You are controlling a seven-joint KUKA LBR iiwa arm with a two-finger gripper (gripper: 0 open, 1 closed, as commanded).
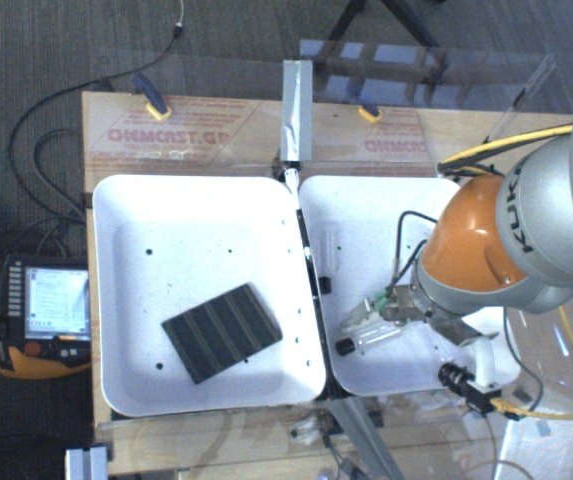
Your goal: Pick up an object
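We see dark ribbed slab (222, 332), long axis tilted up-right, well left of gripper (362, 330); jaw state: cannot tell.

We see a bench (216, 133) topped with a brown board printed in faded red lettering. Two shallow white bins rest on it side by side, touching along the middle: the left bin (126, 268) and the right bin (366, 218). A grey metal post (296, 108) stands at the back, above the seam.
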